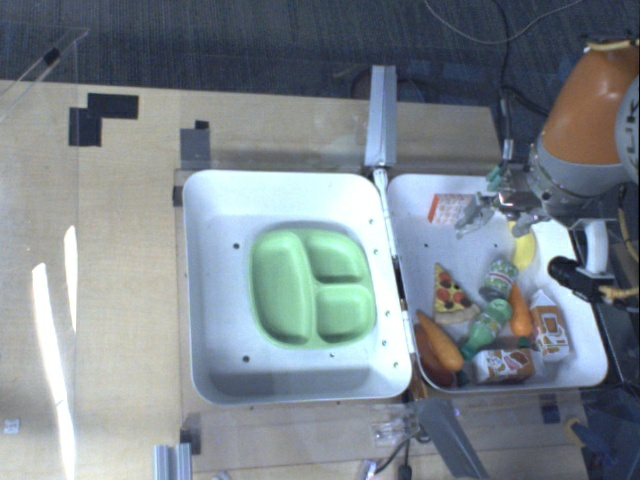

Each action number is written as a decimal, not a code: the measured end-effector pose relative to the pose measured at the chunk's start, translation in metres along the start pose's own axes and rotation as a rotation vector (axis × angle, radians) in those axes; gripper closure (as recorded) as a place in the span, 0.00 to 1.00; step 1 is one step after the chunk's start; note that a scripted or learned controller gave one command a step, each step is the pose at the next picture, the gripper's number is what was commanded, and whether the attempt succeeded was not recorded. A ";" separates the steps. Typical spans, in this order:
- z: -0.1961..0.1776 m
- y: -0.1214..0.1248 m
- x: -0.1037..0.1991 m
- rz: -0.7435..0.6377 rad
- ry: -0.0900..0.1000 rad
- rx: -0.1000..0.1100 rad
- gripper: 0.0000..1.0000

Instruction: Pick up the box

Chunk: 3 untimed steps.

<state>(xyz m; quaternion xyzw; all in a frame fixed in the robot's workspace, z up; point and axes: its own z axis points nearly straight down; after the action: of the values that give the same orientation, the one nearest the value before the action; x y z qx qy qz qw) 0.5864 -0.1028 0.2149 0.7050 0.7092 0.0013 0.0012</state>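
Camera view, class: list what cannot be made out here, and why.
- Gripper: too small and blurred to tell its state.
- Print on the box: too small to read.
- Toy food pile in the right bin: items overlap, several unidentifiable.
- Arm: cut off by the right edge.

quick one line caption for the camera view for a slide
Gripper hovers over a small box in the cluttered right bin; green tray fills the left bin.

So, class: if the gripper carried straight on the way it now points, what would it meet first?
The gripper points left and downward toward the small orange-and-white box lying in the right bin, so probably that box first; depth is hard to judge.
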 end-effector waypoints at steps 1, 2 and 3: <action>0.125 0.066 0.000 0.061 -0.001 -0.004 0.00; 0.125 0.066 0.000 0.061 -0.001 -0.003 0.00; 0.127 0.084 -0.095 0.038 0.004 0.002 0.00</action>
<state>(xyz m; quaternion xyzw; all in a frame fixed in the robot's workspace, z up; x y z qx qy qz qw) 0.6710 -0.1971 0.0882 0.7183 0.6957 0.0020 -0.0011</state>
